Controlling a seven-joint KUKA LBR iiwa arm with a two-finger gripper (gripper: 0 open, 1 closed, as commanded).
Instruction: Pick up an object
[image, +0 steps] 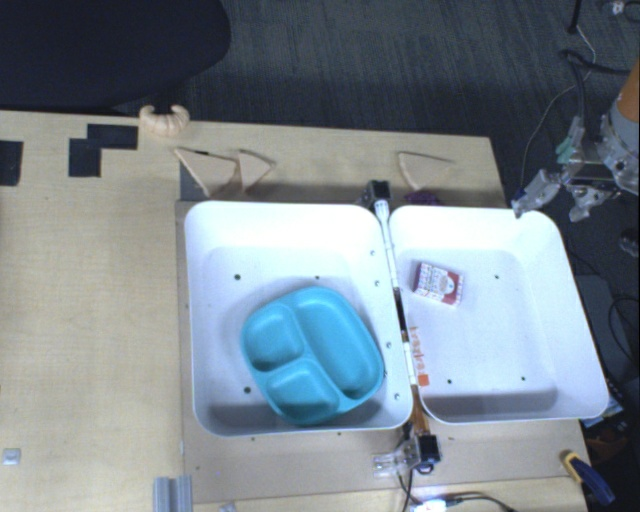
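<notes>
Up at 2 o'clock, off the right bin (560, 300), your jaws (548, 192) hang with nothing in them; can't tell how wide. You're at the approach step, I'd say. Small red packet (438, 284) lies near that bin's 10 o'clock corner, blue divided plate (312, 352) left. Pale wooden worktop (90, 330), dark carpet behind.

A small red and white packet (438, 284) lies flat in the right bin (560, 300), slightly askew, in its upper left part, below and well left of the gripper (548, 190). A blue divided plate (312, 353) with three compartments lies tilted in the left bin (215, 300), farther from the gripper still.
</notes>
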